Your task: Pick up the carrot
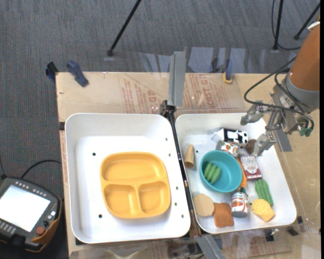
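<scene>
Bins sit side by side on a cardboard-covered counter point(124, 93), seen from above at a slant. Left white bin point(81, 128) holds a yellow divided plate point(135, 184) with three compartments. Right white bin point(197, 125) holds a heap of toy food: a teal bowl point(227, 182) with green pea pods point(211, 171) inside it, a beige cone point(189, 155) just left of the bowl, a round cookie point(203, 204) and a slice of toast point(223, 215) below it, a small can point(238, 204), yellow corn point(263, 210), a green vegetable point(264, 191), a red carton point(251, 167), and a black-and-white carton point(235, 136). The carrot point(243, 180) shows as a thin orange sliver wedged between the bowl's right rim and the red carton. The grey arm enters from the right; its pincer point(261, 129) hangs over the bin's upper right part, fingers spread apart, nothing between them. Dark carpet point(54, 26) surrounds the counter, with tripod legs point(127, 23) behind and a control pendant point(22, 213) at lower left.
</scene>
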Controlling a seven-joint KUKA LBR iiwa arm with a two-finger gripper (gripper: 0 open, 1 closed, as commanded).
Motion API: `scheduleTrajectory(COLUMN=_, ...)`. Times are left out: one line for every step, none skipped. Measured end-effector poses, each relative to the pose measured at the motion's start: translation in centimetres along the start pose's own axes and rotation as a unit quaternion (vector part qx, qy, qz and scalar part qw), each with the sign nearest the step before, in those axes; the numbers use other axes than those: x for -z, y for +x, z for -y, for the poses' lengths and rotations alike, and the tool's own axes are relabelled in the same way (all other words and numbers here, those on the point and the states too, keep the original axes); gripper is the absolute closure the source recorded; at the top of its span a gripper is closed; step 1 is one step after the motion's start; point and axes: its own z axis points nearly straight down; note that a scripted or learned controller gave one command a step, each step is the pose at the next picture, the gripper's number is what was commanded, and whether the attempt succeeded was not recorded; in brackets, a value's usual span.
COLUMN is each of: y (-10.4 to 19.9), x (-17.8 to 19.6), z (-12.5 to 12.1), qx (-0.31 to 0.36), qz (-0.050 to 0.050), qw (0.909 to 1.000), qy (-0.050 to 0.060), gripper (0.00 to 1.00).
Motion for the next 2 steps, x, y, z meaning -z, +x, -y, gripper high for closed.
scheduleTrajectory(y=4.9, x=-7.3, z=1.4, qx=-0.128, qz=-0.002, qw=0.9918, qy=0.000, gripper=0.00)
scheduleTrajectory(y=7.1, x=-17.5, z=0.5, qx=-0.088, qz=-0.003, qw=0.9961, qy=-0.001, gripper=0.00)
